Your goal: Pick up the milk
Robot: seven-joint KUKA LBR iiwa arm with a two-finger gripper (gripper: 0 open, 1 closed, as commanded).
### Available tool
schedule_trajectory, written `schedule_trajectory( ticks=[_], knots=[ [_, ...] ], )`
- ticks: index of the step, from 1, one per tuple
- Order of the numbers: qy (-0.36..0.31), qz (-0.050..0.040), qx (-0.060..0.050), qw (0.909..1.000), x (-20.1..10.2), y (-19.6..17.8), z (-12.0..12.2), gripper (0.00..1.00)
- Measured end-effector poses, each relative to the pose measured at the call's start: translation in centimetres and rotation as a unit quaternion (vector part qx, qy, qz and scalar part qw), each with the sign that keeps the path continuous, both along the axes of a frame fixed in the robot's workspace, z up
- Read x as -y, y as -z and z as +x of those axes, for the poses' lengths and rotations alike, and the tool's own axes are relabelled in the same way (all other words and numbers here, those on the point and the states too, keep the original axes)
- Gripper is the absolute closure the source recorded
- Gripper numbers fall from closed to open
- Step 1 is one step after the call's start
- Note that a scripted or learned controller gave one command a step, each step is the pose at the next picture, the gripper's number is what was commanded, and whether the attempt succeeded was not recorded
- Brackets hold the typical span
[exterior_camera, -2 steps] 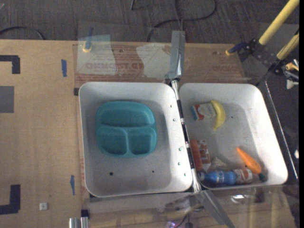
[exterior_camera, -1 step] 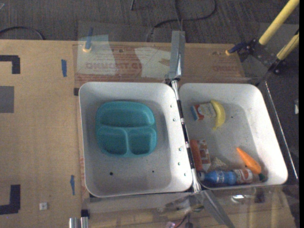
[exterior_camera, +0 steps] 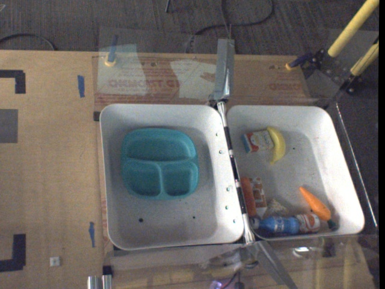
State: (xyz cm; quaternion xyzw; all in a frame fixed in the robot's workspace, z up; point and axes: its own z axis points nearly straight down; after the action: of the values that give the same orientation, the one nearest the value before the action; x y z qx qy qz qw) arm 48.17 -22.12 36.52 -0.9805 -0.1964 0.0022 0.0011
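The milk, a small red-and-white carton, lies on its side in the right bin, touching the banana at that bin's far end. By the look of it, nothing of the pick is done: reach, grasp and lift all remain, and the fingers' state cannot be told.

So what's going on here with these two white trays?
Nothing is being handled right now. The milk, a small carton, lies in the right bin touching a banana; a carrot and a blue bottle lie nearer the front. The left bin holds a teal divided plate.
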Motion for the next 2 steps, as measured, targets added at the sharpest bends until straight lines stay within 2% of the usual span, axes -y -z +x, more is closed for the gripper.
schedule_trajectory(
  ticks=[1, 2],
  knots=[
    [0.0, -0.0008, 0.002, 1.0, 0.21, -6.97, -0.17, 1.0],
    [-0.002, -0.0014, 0.001, 1.0, 0.09, -7.96, -0.04, 1.0]
  ],
)
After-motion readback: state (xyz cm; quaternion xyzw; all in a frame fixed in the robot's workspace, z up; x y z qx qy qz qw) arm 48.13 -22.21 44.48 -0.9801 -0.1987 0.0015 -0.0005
